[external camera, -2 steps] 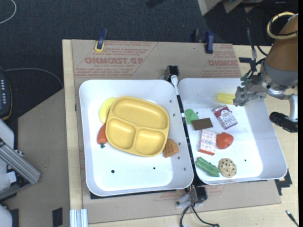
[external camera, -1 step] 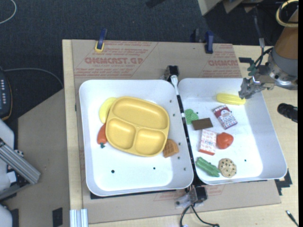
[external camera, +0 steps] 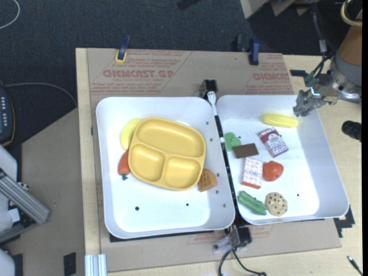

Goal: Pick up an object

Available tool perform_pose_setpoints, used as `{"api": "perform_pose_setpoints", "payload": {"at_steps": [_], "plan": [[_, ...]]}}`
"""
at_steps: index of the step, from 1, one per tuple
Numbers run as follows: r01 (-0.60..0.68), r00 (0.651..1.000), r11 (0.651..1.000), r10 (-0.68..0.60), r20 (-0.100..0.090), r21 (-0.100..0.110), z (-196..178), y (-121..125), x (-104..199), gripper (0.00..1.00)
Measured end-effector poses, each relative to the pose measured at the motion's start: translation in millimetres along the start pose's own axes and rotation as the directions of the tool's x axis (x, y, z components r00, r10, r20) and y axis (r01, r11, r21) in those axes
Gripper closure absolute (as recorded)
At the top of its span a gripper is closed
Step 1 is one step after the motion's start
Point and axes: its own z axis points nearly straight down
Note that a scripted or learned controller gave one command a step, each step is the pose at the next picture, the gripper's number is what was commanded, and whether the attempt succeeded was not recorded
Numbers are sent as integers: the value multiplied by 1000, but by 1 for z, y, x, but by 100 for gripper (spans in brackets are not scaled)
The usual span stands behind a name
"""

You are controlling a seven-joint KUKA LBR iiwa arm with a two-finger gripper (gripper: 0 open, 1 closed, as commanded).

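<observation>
My gripper (external camera: 303, 108) hangs over the far right corner of the right bin (external camera: 328, 171), just right of a yellow corn cob (external camera: 280, 120). I see nothing held between its fingers. The right bin also holds a red and white box (external camera: 273, 142), a brown bar (external camera: 245, 150), a green piece (external camera: 232, 140), a white and red packet (external camera: 252, 172), a red tomato (external camera: 273, 170), a green pod (external camera: 252, 203) and a cookie (external camera: 276, 203).
The left bin (external camera: 161, 214) holds a yellow divided plate (external camera: 167, 153), with a yellow item (external camera: 129, 132) and a red pepper (external camera: 123, 164) at its left and an orange-brown piece (external camera: 207, 180) at its right. Clamps (external camera: 121, 50) sit at the bench's far edge.
</observation>
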Motion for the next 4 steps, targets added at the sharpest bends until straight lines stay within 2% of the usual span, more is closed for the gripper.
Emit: {"api": "perform_pose_setpoints", "payload": {"at_steps": [1, 3, 4], "plan": [[3, 1000, 1000, -3, -4, 7, 2, -12, 45, 100], [6, 1000, 1000, -6, -5, 4, -13, -13, 159, 100], [4, 1000, 1000, -4, -4, 9, 2, -30, 205, 100]]}}
